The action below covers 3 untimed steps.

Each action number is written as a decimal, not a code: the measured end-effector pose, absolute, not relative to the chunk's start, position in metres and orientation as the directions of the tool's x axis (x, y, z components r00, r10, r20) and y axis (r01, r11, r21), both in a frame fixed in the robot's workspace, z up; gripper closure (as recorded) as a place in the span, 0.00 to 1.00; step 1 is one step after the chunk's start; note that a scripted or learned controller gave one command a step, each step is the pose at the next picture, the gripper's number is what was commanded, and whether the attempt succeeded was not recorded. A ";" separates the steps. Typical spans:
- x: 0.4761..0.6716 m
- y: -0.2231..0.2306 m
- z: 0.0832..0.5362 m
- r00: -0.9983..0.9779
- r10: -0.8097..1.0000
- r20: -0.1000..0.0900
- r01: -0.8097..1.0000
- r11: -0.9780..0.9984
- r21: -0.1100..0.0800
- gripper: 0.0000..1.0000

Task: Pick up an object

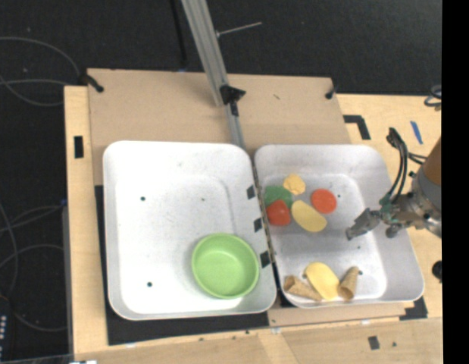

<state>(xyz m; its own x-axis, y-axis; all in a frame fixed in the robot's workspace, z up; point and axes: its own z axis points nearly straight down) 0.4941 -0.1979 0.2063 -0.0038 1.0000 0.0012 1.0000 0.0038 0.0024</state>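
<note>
Two white bins point(128, 203); one green bowl point(225, 265); roughly eight small food items point(310, 218), some overlapping.

A grey metal pole point(207, 48) slants over the tan board point(295, 105) behind both bins.

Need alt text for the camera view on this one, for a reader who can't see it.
The gripper hangs over the right bin, beside a cluster of small toy foods and above more pieces at the bin's near edge. The left bin holds a green bowl.
</note>
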 end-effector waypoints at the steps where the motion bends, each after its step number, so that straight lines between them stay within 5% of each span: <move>1: 0.494 -0.198 0.206 -0.003 1.000 0.001 1.000 0.003 0.002 0.00; 3: 0.494 -0.203 0.100 0.001 1.000 -0.003 1.000 -0.001 0.001 0.00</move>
<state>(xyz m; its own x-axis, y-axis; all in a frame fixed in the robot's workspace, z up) 0.4938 -0.2030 0.0997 0.0014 1.0000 -0.0035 1.0000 -0.0014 0.0007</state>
